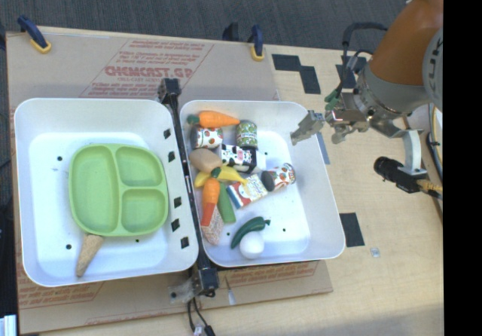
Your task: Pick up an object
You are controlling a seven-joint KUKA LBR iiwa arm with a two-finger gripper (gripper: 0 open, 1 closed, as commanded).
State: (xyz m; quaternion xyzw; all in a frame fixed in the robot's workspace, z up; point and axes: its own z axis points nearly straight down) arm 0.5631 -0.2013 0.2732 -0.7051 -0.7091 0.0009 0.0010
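**Gripper over the right bin's rim, toys piled below**

The gripper [315,128] hangs at about 3 o'clock from the middle of the view, above the upper right rim of the right bin [320,210]. Its fingers stand slightly parted with nothing between them. The arm [403,48], grey with its orange band, reaches in from 2 o'clock.

The objects to pick lie heaped in the right bin's left half. At the pile's 12 o'clock an orange carrot [218,118] lies crosswise. Just below it sit a small can with a colourful label [207,137] and a green-labelled can [247,133]. A black-and-white carton [238,155] lies at the middle, with a tan potato-like piece [202,159] at its 9 o'clock. A second carrot [210,200] points toward 6 o'clock, beside a yellow banana [224,174]. A small bottle with a red cap end [282,175] lies at the pile's 3 o'clock. A green pepper [247,228] and a white egg [252,245] rest at 6 o'clock, touching.

The left bin [38,123] holds a green divided plate [118,190]; a waffle cone [88,253] lies at its 7 o'clock. Both bins sit on cardboard [151,63] on the tabletop [376,267].
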